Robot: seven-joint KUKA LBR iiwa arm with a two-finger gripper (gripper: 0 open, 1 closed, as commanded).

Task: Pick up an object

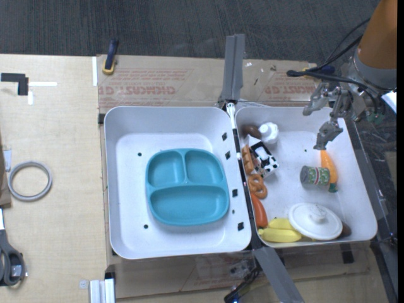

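On the table's left edge lie a grey tape ring (29,180) and, at the near-left corner, a pair of scissors (11,265). The left bin (120,122) holds a teal divided plate (187,187) at its centre — nothing there we would choose to lift.

Along the right bin's (356,223) left wall we see a small white figure (268,131), a black-and-white toy (264,158), pretzel-like pieces (254,180) and a red piece (261,213); a yellow banana (279,233) and a white lidded dish (315,220) sit by its near edge.

Toward the right wall lies a green can (315,177) on its side, touching an orange carrot (327,164). The end effector (327,133) hangs above the bin's far-right corner, just beyond the carrot's far tip, carrying nothing; its fingers look close together, though we cannot tell their gap for certain.

We judge the carrot the likeliest target — a light, stiff plastic toy, smooth and tapered, apt to slip. We would take it across its thicker middle, clear of the can, which would roll if nudged.
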